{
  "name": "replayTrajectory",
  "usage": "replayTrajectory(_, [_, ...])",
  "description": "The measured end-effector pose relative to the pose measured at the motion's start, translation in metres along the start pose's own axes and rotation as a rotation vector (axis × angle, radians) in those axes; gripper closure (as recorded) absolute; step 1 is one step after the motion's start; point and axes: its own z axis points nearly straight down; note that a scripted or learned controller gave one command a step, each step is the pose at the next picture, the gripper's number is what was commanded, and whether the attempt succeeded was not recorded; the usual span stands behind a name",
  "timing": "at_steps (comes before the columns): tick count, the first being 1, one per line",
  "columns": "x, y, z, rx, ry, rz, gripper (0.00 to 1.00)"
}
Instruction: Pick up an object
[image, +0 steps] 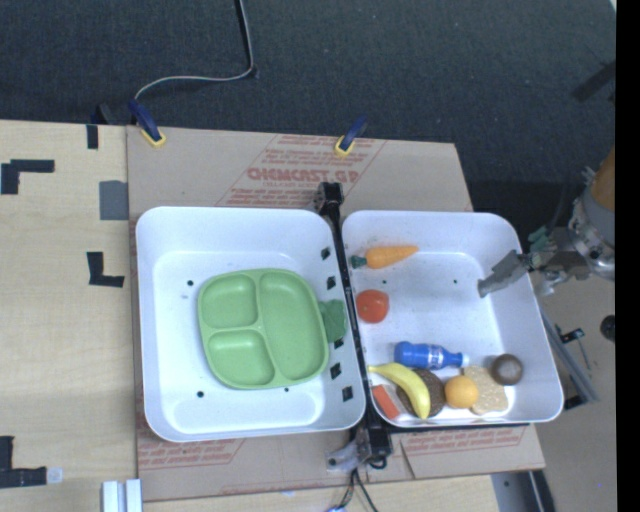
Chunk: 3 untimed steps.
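Gripper (497, 279) over right edge of right bin (520, 250), near its upper right corner; finger gap not readable, can't tell state. Holding nothing visible. In right bin: carrot (391, 256) at top left, tomato (372, 306) below it, blue bottle (428, 355) mid, banana (404, 386), orange (461, 391), kiwi (507, 369) along bottom. Left bin (160, 250): green divided plate (262, 328).
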Motion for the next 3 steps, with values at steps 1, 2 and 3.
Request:
replayTrajectory(1, [0.056, -0.028, 0.102, 0.002, 0.001, -0.001, 0.0])
replayTrajectory(2, [0.062, -0.028, 0.167, -0.013, 0.006, -0.003, 0.0])
replayTrajectory(3, [0.082, -0.033, 0.184, -0.005, -0.002, 0.001, 0.0])
